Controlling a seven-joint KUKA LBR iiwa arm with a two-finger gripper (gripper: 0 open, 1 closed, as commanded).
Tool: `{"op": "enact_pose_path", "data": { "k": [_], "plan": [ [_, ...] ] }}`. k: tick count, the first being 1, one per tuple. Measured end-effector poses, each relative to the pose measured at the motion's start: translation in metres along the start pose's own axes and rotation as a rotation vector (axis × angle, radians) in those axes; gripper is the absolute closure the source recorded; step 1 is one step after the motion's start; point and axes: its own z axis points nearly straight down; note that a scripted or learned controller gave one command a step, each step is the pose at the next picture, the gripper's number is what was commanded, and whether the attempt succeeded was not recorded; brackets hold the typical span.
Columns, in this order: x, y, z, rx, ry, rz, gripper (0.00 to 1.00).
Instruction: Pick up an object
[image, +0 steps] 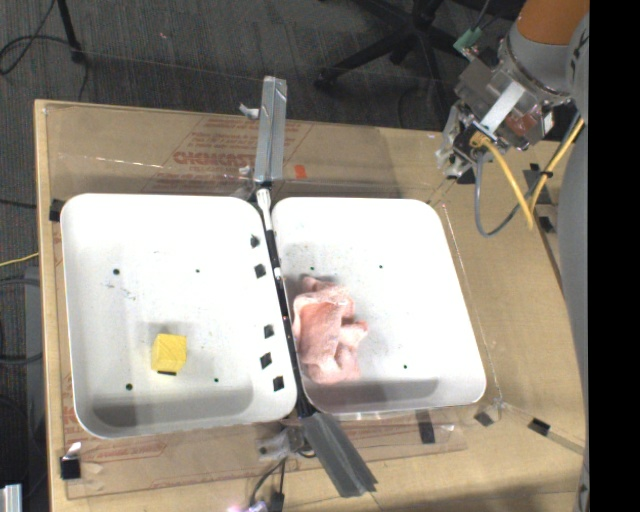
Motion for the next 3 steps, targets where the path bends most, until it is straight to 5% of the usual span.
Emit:
{"op": "enact_pose_path", "data": {
  "k": [1, 3],
  "plan": [
    [-0.022, 0.006, 0.104, 0.002, -0.002, -0.139, 1.0],
    [-0.015, 0.019, 0.149, 0.007, -0.004, 0.122, 1.0]
  ]
}}
